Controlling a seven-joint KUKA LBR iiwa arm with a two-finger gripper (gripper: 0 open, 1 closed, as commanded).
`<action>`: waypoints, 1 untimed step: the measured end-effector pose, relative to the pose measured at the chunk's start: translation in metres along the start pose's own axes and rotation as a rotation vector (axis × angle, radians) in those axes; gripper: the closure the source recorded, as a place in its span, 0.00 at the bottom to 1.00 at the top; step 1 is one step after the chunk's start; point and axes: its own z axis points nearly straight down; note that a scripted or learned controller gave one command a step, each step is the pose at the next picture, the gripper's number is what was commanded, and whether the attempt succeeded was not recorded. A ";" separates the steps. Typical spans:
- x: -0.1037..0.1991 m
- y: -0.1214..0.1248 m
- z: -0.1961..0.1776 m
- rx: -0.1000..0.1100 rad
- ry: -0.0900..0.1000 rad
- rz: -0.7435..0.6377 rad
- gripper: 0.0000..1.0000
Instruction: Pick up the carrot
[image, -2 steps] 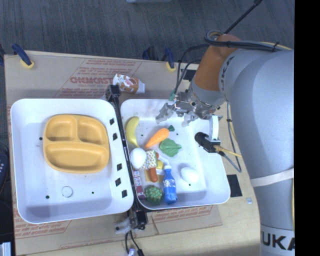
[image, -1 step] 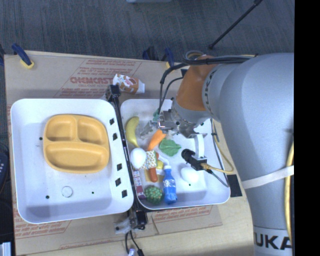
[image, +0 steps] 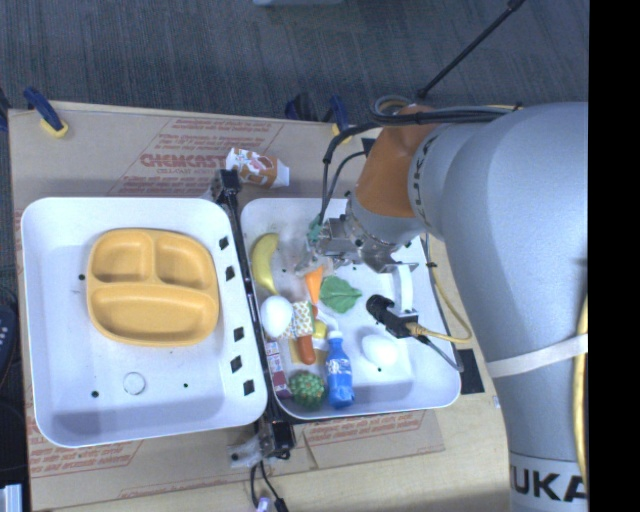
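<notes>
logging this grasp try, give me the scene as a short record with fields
carrot: orange, in the right bin, beside the banana and the green leaf
gripper: low over the carrot's upper end
right bin: also holds banana, green leaf, two white eggs, blue bottle
left bin: holds a yellow divided tray
carrot lifted: cannot tell

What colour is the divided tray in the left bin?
Yellow. The divided tray shows plainly in the camera view, lying in the left bin.
</notes>
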 end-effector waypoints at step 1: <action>0.028 -0.035 -0.117 -0.005 -0.001 -0.054 1.00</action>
